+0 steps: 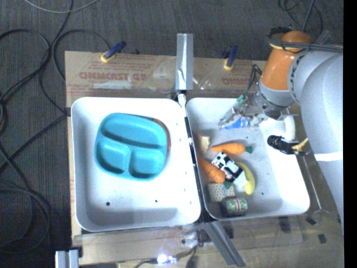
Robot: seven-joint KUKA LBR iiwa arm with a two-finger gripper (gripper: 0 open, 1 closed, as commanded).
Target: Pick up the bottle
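Red print on the cardboard (134, 74) is showing too faintly to read. The gripper (245, 111) is hanging over the right bin (290, 197), its fingers clamping the clear, blue-labelled bottle (240, 120) at the bin's far side.

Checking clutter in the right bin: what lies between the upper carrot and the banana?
In the camera view, a small black-and-white toy lies between the upper carrot and the banana, beside a second carrot.

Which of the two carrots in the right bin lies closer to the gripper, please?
The upper carrot, lying roughly level with its green tip pointing right, is closer to the gripper; the other carrot slants lower left, beside the black-and-white toy.
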